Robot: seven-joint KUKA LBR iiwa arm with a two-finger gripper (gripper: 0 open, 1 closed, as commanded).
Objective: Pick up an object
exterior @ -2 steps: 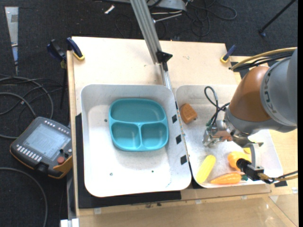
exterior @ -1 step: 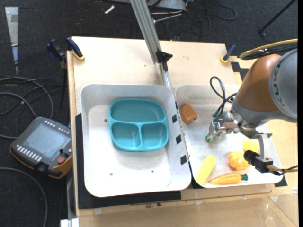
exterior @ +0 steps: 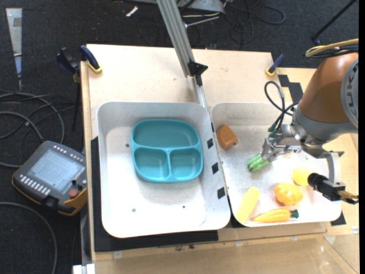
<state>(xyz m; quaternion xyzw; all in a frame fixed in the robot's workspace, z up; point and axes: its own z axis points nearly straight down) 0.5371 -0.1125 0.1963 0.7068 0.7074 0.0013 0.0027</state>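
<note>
On the worktop (exterior: 142,67), the right bin (exterior: 245,116) holds, nearest, a carrot (exterior: 272,215), a banana (exterior: 247,203) and an orange pepper (exterior: 288,194); a lemon (exterior: 300,177) sits just beyond. Farther in, the jaws (exterior: 268,154) clamp the green vegetable (exterior: 258,163), low over the bin floor. A brown block (exterior: 227,136) lies beyond. The left bin (exterior: 114,153) carries a teal 3-part tray (exterior: 167,149).
</note>
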